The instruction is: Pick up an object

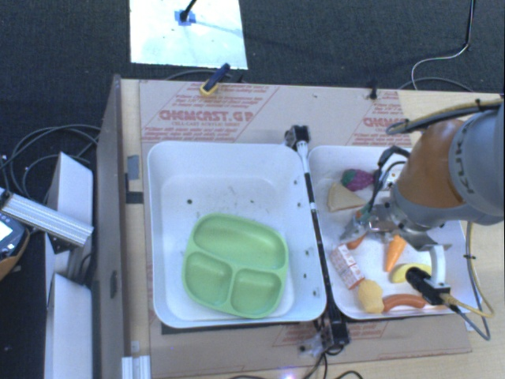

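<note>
**Reaching into the crowded right bin**

While hovering low over the right shallow white bin [331, 164], two-finger gripper [364, 226] sitting beside the small orange carrot-shaped toy [394, 253]; finger spread impossible to tell, nothing visibly held. Needing centring over one toy. Crowding nearby: pale wedge [344, 199], purple piece [360, 179], wrapped packet [347, 265].

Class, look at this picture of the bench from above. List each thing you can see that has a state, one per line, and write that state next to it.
Pale green three-compartment plastic plate: flat in the left white bin, nothing on it.
Orange toy carrot: loose in the right white bin, tilted.
Red toy sausage: lying flat near the front wall.
Red-and-white wrapped packet: lying flat.
Purple toy: lying at the back.
Grey gripper: low over the toys; grasp unclear.
</note>
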Available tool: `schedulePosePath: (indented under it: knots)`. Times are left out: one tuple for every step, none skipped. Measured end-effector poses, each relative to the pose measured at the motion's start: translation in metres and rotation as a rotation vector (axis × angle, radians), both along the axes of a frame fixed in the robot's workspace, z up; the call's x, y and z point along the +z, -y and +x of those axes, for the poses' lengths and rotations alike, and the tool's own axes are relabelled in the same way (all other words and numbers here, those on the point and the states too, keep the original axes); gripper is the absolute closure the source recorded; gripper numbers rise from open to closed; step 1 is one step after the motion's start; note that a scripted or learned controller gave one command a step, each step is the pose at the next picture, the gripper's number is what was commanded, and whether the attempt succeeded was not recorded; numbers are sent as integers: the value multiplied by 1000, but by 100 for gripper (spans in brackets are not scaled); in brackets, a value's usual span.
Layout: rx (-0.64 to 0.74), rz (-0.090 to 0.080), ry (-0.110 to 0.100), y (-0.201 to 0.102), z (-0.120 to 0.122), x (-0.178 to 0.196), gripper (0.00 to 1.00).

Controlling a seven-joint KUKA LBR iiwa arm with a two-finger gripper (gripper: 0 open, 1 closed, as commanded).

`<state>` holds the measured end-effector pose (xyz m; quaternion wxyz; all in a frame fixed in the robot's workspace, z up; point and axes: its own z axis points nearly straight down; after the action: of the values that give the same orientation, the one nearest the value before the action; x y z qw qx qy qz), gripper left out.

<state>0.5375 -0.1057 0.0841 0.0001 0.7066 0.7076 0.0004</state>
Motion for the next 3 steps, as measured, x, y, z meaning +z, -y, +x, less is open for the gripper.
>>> schedulePosePath:
  knots:
    - [0,0,3,0,1,11,100]
    - [3,1,3,-99,9,101,100]
    - [3,2,1,-193,18,164,100]
